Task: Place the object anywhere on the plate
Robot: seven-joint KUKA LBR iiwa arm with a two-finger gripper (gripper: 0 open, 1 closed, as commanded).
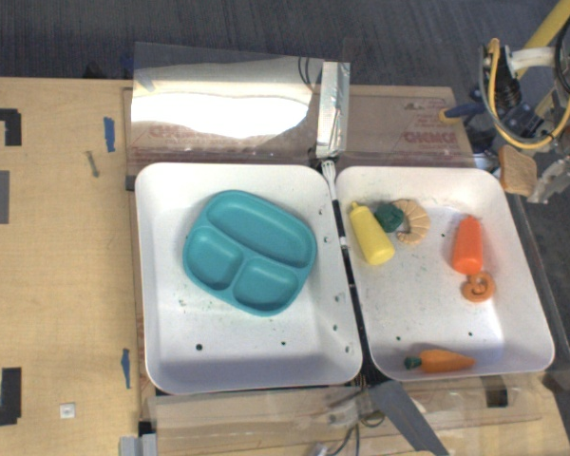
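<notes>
A teal plate (252, 250) with three compartments lies in the left white bin (171, 350), slightly back of its middle, with nothing on it. The right bin (522, 340) holds the loose toys. A yellow bottle-shaped piece (370, 235) lies at its back left. Touching it are a small dark green piece (389, 218) and a tan round piece (415, 222). An orange cylinder (467, 243) stands to the right, with a small orange ring-shaped piece (476, 288) just in front of it. A toy carrot (440, 359) lies against the front wall.
A shiny foil-covered panel (223, 112) and a cardboard sheet (399, 126) stand behind the bins. Yellow cables and hardware (522, 93) hang at the back right, beyond the right bin's corner. The wooden bench (47, 283) extends to the left.
</notes>
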